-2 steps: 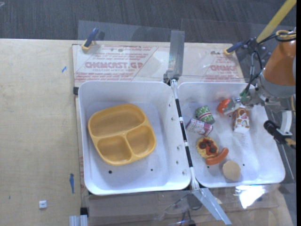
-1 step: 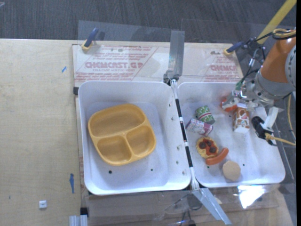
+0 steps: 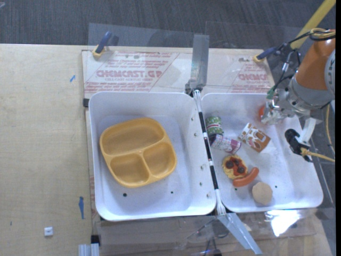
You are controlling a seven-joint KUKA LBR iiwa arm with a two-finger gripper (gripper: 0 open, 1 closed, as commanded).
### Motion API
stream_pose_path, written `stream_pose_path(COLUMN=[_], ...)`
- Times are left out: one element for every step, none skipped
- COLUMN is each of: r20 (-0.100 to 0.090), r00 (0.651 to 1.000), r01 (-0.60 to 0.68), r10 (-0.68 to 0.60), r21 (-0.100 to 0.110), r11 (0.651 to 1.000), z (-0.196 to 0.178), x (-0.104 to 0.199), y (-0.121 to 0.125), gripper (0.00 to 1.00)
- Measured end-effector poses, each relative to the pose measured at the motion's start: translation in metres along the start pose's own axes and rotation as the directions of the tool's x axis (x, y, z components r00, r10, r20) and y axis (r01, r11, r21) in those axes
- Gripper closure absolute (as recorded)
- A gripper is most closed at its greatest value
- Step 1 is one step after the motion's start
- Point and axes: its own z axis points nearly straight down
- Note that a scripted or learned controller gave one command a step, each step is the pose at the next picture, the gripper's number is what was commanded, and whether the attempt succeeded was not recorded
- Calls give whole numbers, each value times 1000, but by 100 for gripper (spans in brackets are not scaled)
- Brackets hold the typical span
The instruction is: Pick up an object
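Reaching from the right: my gripper hangs over the upper right part of the right bin, just inside its far wall.
Hand state: the view is too coarse here for me to tell how my hand is set; a small red thing sits right at its tip, possibly touching, but I cannot say it is held.
Nearest candidate: the small carton, white and orange, lies just below and to the camera's left of my hand, its long axis running diagonally from upper left down to lower right.
Other objects: a green-banded can and a wrapped packet lie by the divider; a round pizza toy, a sausage and a tan bun cluster lower down, close together.
Left bin: the yellow divided plate is well apart from me.
Open room: bare floor surrounds the carton on all sides, so I judge a descent there is least crowded; the far wall and the right wall stand close to my wrist.
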Motion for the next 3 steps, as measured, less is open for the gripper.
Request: stream_pose_path(r20=[1, 0, 0], r00=[1000, 998, 998], r01=[0, 64, 62], r10=[0, -64, -62], r21=[-2, 27, 25], r11=[1000, 998, 998], z=[0, 24, 14], x=[0, 88, 87], y=[0, -54, -52], gripper=[0, 0, 100])
